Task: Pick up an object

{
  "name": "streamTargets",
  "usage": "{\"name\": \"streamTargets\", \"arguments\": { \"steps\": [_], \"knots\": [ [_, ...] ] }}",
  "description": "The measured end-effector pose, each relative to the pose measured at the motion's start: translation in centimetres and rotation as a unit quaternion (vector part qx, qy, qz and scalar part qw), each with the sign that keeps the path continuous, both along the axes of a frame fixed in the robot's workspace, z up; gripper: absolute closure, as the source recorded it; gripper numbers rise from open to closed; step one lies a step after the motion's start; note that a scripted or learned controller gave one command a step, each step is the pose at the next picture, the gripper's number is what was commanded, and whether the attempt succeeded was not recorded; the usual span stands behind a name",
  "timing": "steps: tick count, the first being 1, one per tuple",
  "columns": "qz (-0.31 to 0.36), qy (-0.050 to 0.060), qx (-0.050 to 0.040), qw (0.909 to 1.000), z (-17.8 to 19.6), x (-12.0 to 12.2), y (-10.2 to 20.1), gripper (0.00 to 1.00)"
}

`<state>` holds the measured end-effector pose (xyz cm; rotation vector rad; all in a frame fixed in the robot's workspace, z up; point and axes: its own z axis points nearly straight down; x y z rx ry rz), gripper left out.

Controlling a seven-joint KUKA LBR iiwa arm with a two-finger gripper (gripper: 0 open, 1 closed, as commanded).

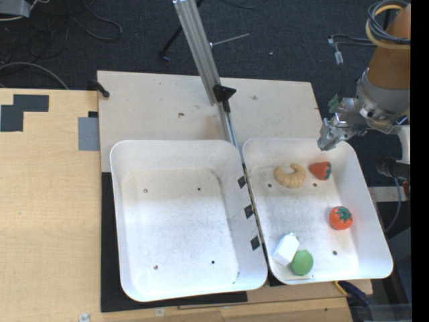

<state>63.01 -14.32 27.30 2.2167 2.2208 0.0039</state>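
In the right-hand white bin [375, 260], four small things can be seen, any of which could be the thing to be picked. A tan, curled croissant-shaped toy [290, 176] is lying near the far end of that bin, and just beside it, toward the right wall, a small red strawberry-like piece [321, 170] is parked, apart from the croissant by a narrow gap. Further down the right side, a round red tomato-like ball with a green top [340, 217] is sat on its own, well apart from the rest. Down at the near-left corner a white blocky piece [286, 248] and a green rounded ball [302, 262] are pushed up together, touching by the looks of it. The grey metal gripper [330, 134] is seen over the far-right corner of this bin, right about at the rim and just above the strawberry piece in the frame; nothing is seen held in it, and honestly whether it's spread or pressed together can't be told from this angle. The arm with its orange band [395, 39] is reaching in from the right. The left-hand white bin [174, 220] is sat alongside, touching along the middle edge, where a slanted silver aluminium rail [201, 52] runs up and away over the pale board [154, 106].
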Motion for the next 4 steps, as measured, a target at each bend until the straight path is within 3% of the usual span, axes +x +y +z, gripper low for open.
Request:
{"name": "streamTargets", "arguments": {
  "steps": [3, 4],
  "knots": [
    [0.002, 0.005, 0.0017, 1.0000, -1.9, -2.6, 15.9, 1.00],
    [0.002, 0.006, 0.0014, 1.0000, -3.3, -5.2, 21.0, 1.00]
  ]
}}
